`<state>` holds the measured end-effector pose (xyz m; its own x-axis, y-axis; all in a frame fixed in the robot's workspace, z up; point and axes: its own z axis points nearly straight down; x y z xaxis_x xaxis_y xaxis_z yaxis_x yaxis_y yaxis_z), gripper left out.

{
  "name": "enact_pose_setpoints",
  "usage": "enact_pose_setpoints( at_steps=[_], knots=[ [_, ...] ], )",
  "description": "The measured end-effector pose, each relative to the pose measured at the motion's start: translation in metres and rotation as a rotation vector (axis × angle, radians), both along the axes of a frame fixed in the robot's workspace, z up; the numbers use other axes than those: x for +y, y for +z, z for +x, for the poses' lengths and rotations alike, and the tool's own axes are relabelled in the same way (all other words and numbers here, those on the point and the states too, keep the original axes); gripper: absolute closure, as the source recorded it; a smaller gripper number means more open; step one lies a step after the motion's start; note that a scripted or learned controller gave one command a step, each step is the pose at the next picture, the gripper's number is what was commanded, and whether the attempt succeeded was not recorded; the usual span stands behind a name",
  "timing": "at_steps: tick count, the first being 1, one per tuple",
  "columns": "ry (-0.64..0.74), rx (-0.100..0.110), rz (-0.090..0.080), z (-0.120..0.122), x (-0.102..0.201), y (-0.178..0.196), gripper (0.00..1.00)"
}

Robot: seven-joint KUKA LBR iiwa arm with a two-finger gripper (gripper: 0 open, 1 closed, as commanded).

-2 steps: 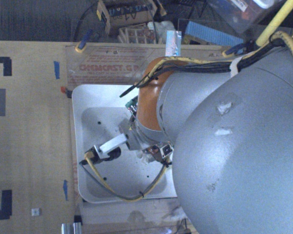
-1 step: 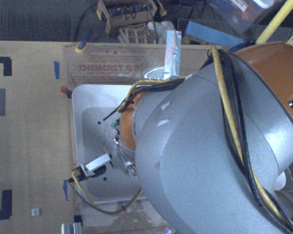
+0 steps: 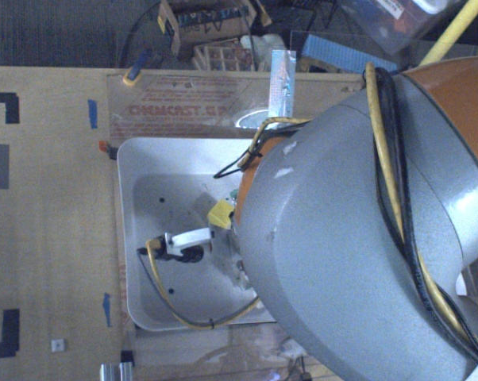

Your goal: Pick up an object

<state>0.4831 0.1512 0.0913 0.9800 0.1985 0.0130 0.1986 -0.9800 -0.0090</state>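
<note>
Half the bin (image 3: 144, 173) hidden by arm (image 3: 342, 236)

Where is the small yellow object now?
In the camera view, the yellow object lies inside the white bin, close beside the grey arm that covers the bin's right part.

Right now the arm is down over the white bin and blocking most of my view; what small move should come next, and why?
Probably a short lift straight up. The arm hides much of the white bin, and a small yellow piece lies right at its edge; whether anything is grasped cannot be seen. Rising a little would likely reveal that.
</note>
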Motion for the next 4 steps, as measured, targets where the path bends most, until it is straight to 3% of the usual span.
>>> enact_pose_setpoints(
  at_steps=[1,2,3,4],
  knots=[
    [0.055,-0.005,-0.009,0.001,0.052,0.000,1.00],
    [0.002,0.002,-0.002,0.000,0.014,0.000,1.00],
    [0.003,0.002,-0.006,0.000,-0.046,-0.001,1.00],
    [-0.002,0.000,-0.005,0.079,0.052,-0.001,1.00]
  ],
)
